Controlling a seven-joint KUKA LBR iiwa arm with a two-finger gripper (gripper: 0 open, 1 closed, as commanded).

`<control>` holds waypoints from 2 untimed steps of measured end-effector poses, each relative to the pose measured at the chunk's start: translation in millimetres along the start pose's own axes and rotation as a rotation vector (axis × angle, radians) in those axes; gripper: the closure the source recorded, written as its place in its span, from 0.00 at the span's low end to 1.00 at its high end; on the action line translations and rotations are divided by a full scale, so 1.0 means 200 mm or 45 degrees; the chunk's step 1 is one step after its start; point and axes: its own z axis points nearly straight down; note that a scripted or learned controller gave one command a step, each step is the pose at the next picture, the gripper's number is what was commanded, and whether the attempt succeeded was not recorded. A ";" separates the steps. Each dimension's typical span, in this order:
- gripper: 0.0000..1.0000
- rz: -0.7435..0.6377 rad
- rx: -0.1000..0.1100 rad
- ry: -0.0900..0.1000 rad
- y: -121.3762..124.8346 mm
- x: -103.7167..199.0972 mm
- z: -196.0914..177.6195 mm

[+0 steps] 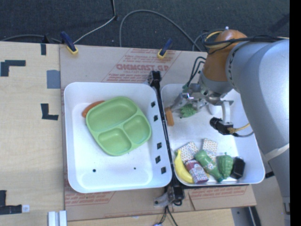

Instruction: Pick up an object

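Claw point(184, 103) of mine hangs low in the right bin point(249, 140), near its upper left corner, and a small green thing point(188, 111) seems to sit between its tips, though I cannot tell how tightly. My other bin point(75, 140) holds a green divided plate point(118, 125).

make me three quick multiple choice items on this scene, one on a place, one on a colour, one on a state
1. Where does the green three-compartment plastic plate lie?
A. left white bin
B. right white bin
C. the bench

2. What colour is the banana-shaped toy?
A. red
B. yellow
C. blue

3. How does the plate lie?
A. upside down
B. on edge
C. flat, compartments up

Answers: 1 A, it sits inside the left bin's walls. 2 B, it is yellow, at the right bin's near left. 3 C, all three hollows face up.
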 end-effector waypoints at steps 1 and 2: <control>1.00 -0.001 0.005 0.000 0.00 0.00 -0.04; 1.00 -0.001 0.005 0.003 -0.17 0.30 -0.49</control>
